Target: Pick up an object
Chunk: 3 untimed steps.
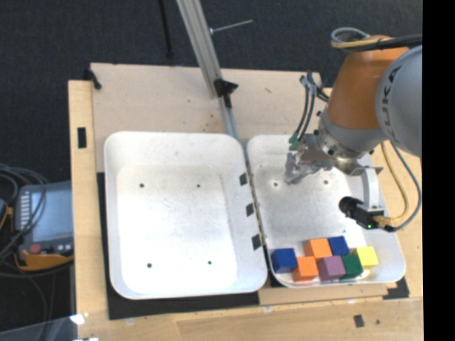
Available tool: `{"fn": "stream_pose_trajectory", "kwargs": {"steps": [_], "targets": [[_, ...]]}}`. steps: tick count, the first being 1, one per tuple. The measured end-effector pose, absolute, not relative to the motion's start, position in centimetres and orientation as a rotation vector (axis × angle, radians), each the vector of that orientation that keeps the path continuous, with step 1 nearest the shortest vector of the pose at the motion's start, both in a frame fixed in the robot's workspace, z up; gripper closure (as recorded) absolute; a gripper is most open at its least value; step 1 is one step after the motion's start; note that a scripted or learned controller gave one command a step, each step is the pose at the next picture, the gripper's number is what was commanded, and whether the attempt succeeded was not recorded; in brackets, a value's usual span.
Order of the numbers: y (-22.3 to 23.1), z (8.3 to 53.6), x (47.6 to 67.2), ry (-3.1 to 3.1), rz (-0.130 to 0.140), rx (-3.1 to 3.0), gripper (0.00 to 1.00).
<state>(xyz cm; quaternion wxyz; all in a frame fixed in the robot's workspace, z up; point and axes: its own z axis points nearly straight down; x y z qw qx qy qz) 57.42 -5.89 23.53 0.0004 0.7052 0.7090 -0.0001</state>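
Observation:
Several small blocks lie bunched at the near edge of the right bin (284, 204): a blue block (284, 258), two orange blocks (307, 266) (319, 247), a purple block (331, 267), a green block (352, 264), a yellow block (367, 256) and a second blue block (338, 244). My gripper (293, 175) hangs over the far part of the right bin, well apart from the blocks. Nothing shows between its fingers.
The left bin (178, 212) lies beside the right one, with a divider strip between them. A slanted aluminium bar (202, 41) rises from the back of the bench. A control pendant (39, 222) sits off the bench at the left.

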Motion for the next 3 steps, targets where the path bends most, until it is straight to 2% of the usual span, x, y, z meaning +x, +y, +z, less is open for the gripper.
{"fn": "stream_pose_trajectory", "kwargs": {"steps": [2,3], "targets": [[5.6,25.2,58.4,2.232,0.004,2.211,1.00],[9.8,24.7,58.5,2.228,0.002,2.213,1.00]]}}
